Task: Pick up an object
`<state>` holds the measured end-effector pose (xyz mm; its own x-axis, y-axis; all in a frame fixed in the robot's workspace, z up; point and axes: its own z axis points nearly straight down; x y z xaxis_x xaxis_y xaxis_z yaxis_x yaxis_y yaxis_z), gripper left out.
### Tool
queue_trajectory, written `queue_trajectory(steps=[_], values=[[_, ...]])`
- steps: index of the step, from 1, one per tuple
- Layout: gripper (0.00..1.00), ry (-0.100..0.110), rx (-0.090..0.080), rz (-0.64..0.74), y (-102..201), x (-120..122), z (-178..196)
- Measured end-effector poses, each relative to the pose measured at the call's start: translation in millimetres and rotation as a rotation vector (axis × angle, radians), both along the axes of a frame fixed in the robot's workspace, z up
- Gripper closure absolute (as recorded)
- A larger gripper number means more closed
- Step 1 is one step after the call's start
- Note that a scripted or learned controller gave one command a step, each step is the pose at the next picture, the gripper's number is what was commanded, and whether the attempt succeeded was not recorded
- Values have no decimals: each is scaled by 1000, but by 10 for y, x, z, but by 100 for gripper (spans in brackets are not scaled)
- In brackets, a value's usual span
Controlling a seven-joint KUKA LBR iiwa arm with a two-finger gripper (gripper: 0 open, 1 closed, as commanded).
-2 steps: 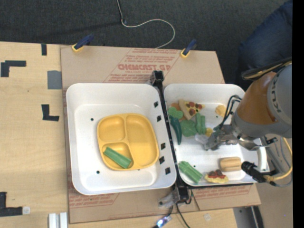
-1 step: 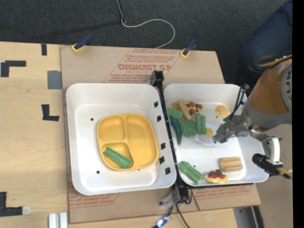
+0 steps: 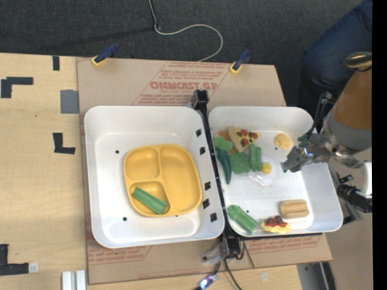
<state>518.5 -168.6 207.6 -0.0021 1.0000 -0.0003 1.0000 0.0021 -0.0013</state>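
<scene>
The right bin [image 3: 314, 219] holds several toy foods: a pile of green vegetables with a pizza slice [image 3: 239, 148], a yellow piece [image 3: 282, 141], a fried egg [image 3: 264, 170], a bread roll [image 3: 294, 208], a green pod [image 3: 241, 218] and a hot dog [image 3: 276, 224]. My gripper [image 3: 292, 162] hangs over the right side of this bin, just right of the egg and below the yellow piece. Nothing shows between its dark fingers.
The left bin [image 3: 103, 138] holds a yellow divided plate [image 3: 175, 174] with a green piece [image 3: 149, 200] in its front compartment. A black divider [image 3: 208, 162] separates the bins. The arm [image 3: 354, 113] comes in from the right.
</scene>
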Motion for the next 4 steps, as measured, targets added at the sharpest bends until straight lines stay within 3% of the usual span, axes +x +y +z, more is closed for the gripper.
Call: queue_trajectory(steps=[1, 2, 3, 4], values=[[100, 4, 2, 0, 5, 10, 139], [100, 5, 3, 5, 521, 88, 166], [100, 7, 2, 4, 1017, -56, 220], [100, 8, 0, -1, 973, -59, 66]])
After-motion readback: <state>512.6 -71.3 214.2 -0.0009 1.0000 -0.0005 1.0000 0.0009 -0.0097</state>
